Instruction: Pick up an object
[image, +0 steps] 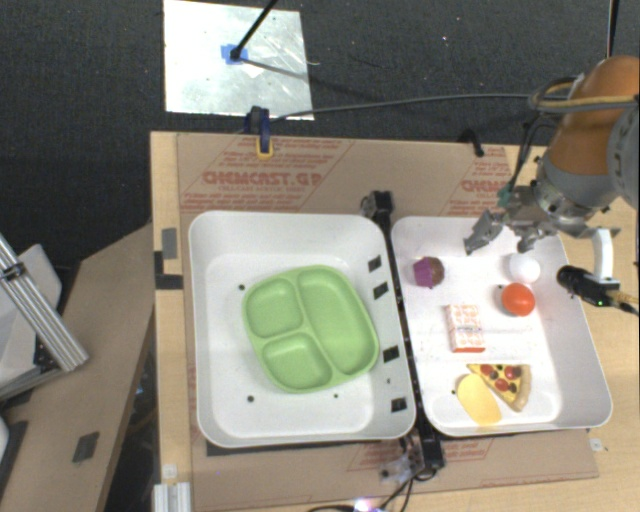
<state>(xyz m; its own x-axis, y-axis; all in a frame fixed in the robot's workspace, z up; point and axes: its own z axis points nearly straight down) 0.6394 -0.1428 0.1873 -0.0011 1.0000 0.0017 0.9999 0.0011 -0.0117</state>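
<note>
My gripper (503, 238) hangs over the back of the right bin (580, 350), its two fingers spread open with nothing between them. A white ball (523, 267) lies just below its right finger. In front of that sits an orange-red ball (517, 299). A purple fruit (428, 271) rests at the bin's back left, a little left of and below the gripper. A small red-and-white carton (464, 327) lies mid-bin. A pizza slice (502, 381) and a yellow piece (479, 402) lie at the front.
The left bin (215, 300) holds a green divided plate (310, 327). A dark divider with clips (390, 300) runs between the bins. Cardboard (300, 170) lies under both bins.
</note>
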